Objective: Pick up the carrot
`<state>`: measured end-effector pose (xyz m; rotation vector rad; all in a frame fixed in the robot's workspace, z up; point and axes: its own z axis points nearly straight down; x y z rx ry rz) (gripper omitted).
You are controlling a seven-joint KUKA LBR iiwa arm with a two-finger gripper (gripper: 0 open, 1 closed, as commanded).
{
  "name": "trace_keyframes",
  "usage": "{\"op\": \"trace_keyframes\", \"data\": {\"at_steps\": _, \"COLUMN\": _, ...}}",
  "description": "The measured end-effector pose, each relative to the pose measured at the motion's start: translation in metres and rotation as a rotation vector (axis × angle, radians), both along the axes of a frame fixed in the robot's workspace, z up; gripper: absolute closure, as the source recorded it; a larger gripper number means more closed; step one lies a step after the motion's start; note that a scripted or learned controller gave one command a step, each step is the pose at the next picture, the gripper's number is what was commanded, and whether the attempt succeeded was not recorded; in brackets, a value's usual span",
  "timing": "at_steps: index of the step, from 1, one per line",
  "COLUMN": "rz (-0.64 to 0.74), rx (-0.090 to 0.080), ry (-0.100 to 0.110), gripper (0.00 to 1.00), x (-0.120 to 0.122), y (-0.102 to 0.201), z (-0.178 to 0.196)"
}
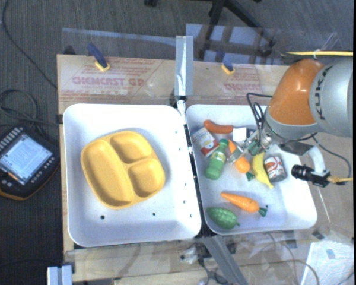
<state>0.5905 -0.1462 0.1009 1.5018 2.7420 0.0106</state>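
Note:
The carrot (240,202), orange with a small green top at its right end, lies flat near the front of the right bin (296,215). My gripper (251,145) hangs over the back middle of that bin, among a cluster of items. It is well behind the carrot and apart from it. The grey arm with its orange band (293,100) comes in from the right and hides part of the bin's back right corner.
The right bin also holds a green bottle (216,159), a red sausage (218,126), a small can (203,140), a yellow banana (260,168), a second can (275,168), a small orange piece (242,164) and a green vegetable (222,218). A yellow divided tray (123,168) sits in the left bin (83,218).

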Motion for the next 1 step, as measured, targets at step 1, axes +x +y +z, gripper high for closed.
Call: {"op": "trace_keyframes", "data": {"at_steps": 1, "rz": -0.115, "rx": 0.001, "ry": 0.016, "gripper": 1.0, "x": 0.0394, "y": 0.0372, "z": 0.1143}}
